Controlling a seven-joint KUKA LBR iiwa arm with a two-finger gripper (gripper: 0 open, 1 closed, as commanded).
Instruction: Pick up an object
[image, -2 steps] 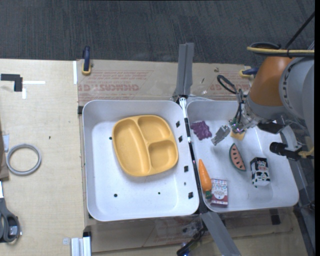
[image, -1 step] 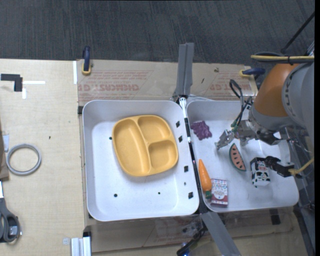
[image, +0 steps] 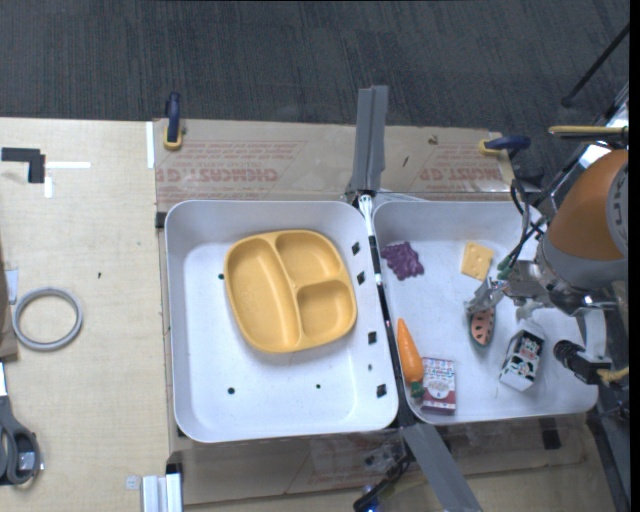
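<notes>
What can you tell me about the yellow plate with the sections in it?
The yellow divided plate lies flat, right side up, in the left white bin, near its back. It looks like smooth plastic, rounded, with three compartments: one long, two smaller. Nothing sits in them that I can see. It touches only the bin floor.

Two white bins: left bin, right bin. One yellow divided plate. One purple grape bunch, one cheese wedge, one carrot, one red packet, one watermelon slice, one small carton. One tape roll. One pair of scissors.
</notes>
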